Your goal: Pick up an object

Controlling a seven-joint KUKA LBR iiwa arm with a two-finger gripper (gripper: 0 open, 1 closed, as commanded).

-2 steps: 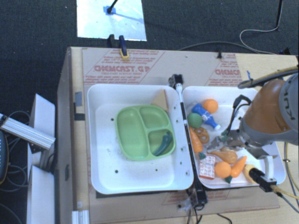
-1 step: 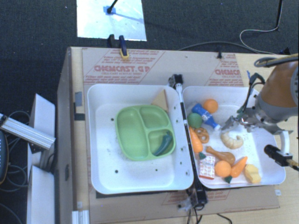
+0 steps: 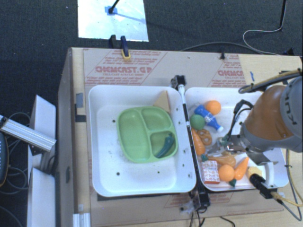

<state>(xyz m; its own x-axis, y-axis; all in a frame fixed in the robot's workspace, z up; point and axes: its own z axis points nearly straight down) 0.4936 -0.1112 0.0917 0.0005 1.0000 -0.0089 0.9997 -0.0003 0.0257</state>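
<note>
Tool [image 3: 222,146] low among right bin [image 3: 279,176] toys — grip state impossible to tell.

2 white bins on the tabletop [image 3: 118,65]: left bin [image 3: 106,126] w/ 1 green divided plate [image 3: 142,131], 1 dark teal item [image 3: 165,146] in the plate's lower-right section, 1 tan wedge [image 3: 162,100] at the back. Right bin [image 3: 279,174] approx: 2 orange balls [image 3: 213,107] [image 3: 226,172], 1 blue-white bottle [image 3: 209,117], 1 green ball [image 3: 197,121], 1 carrot [image 3: 242,168], 1 small box [image 3: 210,172], 1 pretzel-like ring [image 3: 205,135]. Rest of the pile is partly hidden, can't count; 1 arm [image 3: 270,119].
</note>
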